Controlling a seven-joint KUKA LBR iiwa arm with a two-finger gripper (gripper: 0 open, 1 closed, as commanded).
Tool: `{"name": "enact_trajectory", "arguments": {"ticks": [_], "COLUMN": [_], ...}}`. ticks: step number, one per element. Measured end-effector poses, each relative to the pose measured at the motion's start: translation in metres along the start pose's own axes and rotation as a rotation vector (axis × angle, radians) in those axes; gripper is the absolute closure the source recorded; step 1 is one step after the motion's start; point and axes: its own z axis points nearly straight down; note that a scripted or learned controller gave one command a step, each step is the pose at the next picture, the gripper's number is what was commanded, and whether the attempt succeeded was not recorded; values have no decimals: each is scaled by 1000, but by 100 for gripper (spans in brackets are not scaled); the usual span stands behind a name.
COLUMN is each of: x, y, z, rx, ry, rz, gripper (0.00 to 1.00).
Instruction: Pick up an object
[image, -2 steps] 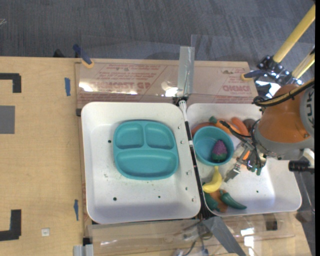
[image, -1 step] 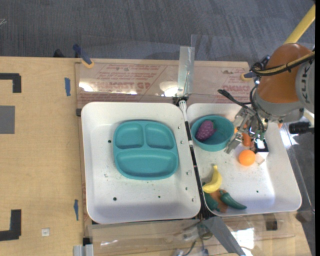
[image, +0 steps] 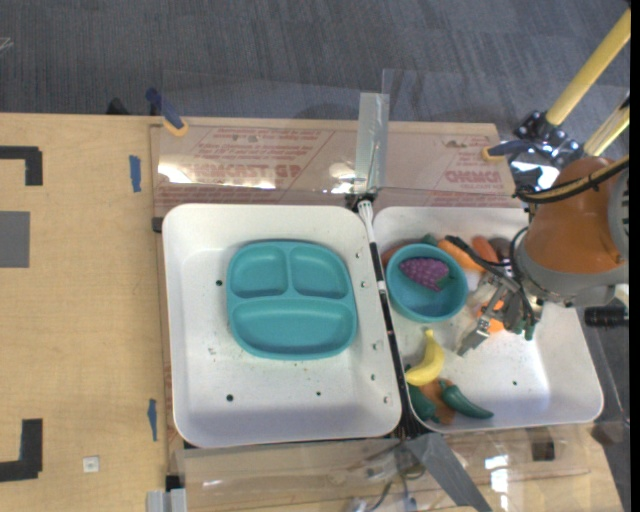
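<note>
While the claw (image: 492, 322) hovers low, spread cannot be told, nothing visibly held; banana (image: 428, 360) just left-below, teal bowl (image: 428, 283) up-left — centre on banana before closing.

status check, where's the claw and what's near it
Claw low over right bin, beside teal bowl. Nothing seen held. Banana and green pepper lie close, near the divider.

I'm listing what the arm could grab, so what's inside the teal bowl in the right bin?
A purple bunch of grapes lies inside the teal bowl. Whatever might sit beneath the grapes is covered, so I cannot tell if anything else is in there.
</note>
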Motion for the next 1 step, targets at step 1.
{"name": "enact_trajectory", "arguments": {"ticks": [1], "x": [-32], "y": [33], "z": [1], "rx": [24], "ry": [8], "rz": [23], "gripper": [0]}}
